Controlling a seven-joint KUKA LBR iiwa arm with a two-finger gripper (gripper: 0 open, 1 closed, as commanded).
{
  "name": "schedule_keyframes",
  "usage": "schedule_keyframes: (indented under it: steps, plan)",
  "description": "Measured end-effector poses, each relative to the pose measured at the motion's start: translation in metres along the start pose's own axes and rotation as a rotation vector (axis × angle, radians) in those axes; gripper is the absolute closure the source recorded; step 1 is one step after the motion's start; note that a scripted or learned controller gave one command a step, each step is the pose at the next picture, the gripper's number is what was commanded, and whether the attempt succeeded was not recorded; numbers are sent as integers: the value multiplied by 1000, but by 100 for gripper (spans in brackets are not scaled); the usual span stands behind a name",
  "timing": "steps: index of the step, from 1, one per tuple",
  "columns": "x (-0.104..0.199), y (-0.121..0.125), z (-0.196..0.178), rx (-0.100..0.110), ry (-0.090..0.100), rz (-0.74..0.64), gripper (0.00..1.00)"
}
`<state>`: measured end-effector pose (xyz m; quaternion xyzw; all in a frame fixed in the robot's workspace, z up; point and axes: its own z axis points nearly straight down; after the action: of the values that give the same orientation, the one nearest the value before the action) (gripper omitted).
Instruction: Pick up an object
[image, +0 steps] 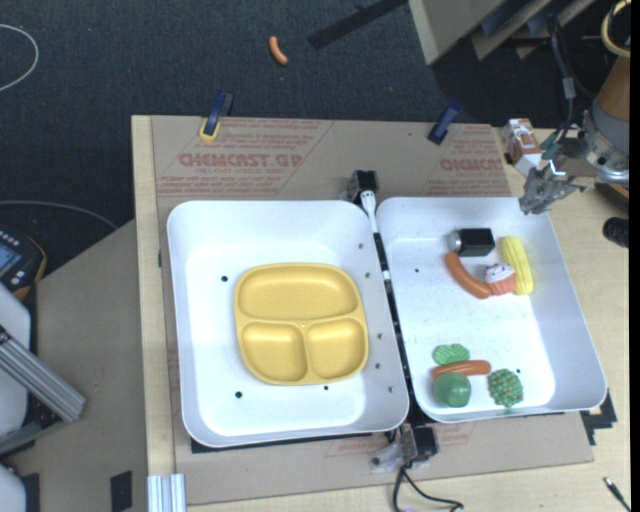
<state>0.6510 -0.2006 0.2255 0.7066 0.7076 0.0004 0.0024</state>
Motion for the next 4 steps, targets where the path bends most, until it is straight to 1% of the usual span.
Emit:
schedule_keyframes:
  steps: [1, 2, 4]
  plan:
    - [47, -13, 1, 6, 4, -3, 100]
    - [101, -30, -3, 6, 5, -4, 100]
    - [194, -94, 14, 9, 6, -3, 100]
